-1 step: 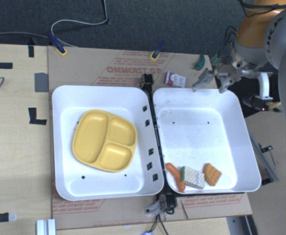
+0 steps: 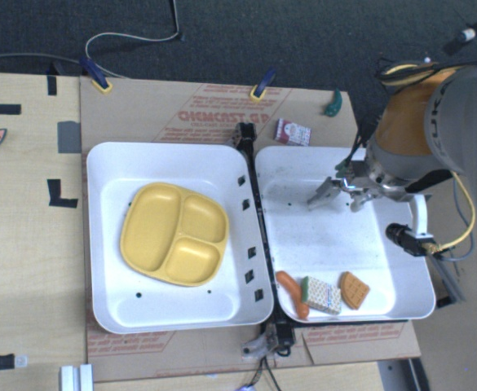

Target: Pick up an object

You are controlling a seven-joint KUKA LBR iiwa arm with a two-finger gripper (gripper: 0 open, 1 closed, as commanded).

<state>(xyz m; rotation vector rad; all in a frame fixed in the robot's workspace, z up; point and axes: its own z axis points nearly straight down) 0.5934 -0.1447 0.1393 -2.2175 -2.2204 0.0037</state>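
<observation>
Gripper [image 2: 338, 194] hovers with fingers spread and holding nothing, over the right bin's [image 2: 336, 239] far edge; a carrot [image 2: 291, 292], wrapped packet [image 2: 323, 296] and cracker [image 2: 354, 290] lie along its near edge

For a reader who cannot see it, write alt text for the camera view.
A grey robot arm reaches from the right, its gripper over the right white bin, which holds three small food-like items at its near edge. The left bin holds a yellow divided plate.

glossy yellow plastic plate [image 2: 174, 234], smooth white plastic bins [image 2: 108, 243], matt brown cardboard [image 2: 205, 116] beneath.
</observation>
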